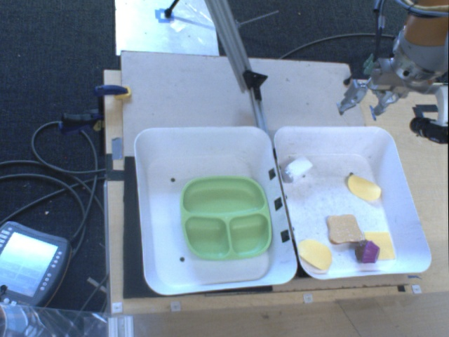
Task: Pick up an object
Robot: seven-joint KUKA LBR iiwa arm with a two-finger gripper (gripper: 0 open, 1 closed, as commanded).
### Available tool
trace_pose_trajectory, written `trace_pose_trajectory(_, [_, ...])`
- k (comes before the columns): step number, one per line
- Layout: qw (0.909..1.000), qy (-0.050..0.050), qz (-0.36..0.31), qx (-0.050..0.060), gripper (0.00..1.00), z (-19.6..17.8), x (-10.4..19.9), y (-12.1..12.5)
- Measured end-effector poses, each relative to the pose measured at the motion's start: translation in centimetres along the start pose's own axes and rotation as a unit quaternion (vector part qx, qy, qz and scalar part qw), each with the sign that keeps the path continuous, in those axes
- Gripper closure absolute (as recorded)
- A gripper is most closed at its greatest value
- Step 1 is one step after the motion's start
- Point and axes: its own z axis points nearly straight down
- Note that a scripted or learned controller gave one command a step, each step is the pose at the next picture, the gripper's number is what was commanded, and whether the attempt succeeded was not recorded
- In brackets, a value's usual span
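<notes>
My gripper (365, 104) hangs above the far edge of the right bin (403, 167), open, with nothing between its fingers. Below it in that bin lie a small white object (298, 167) at the far left, a yellow oval piece (363, 187), a tan toast slice (344, 229), a purple object (367, 251), a flat yellow square (382, 244) and a second yellow oval (315, 254) at the near left corner. All of these lie well apart from the gripper.
The left bin (158, 188) holds a green divided tray (226, 217). A metal pole (231, 37) slants down to the wall between the bins. Cables and a teach pendant (28, 262) lie on the floor at left.
</notes>
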Motion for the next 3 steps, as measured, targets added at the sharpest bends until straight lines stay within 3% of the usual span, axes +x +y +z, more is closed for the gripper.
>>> trace_pose_trajectory(1, [1.0000, 0.000, 0.000, 0.000, 0.00, 0.0, 0.0, 0.0])
trace_pose_trajectory(3, [1.0000, 0.000, 0.000, 0.001, 0.00, 9.4, 1.4, 0.6])
